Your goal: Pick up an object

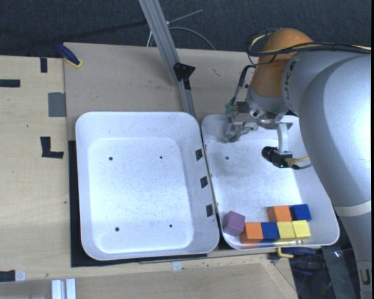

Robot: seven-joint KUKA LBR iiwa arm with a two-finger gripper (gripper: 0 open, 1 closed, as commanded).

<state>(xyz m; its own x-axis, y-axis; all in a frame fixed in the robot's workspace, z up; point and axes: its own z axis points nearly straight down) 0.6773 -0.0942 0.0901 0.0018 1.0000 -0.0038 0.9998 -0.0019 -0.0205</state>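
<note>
Several small blocks lie clustered at the near edge of the right bin: a purple block, an orange block, a blue block, two yellow blocks, and behind them another orange block and blue block. My gripper hangs over the far left corner of the right bin, well away from the blocks, and no block is seen at its tip. The grey arm with its orange band comes in from the right.
The left bin lies beside the right one, their rims meeting in the middle. A slanted metal bar crosses the bench behind the bins. A black fitting on the arm hangs over the right bin.
</note>
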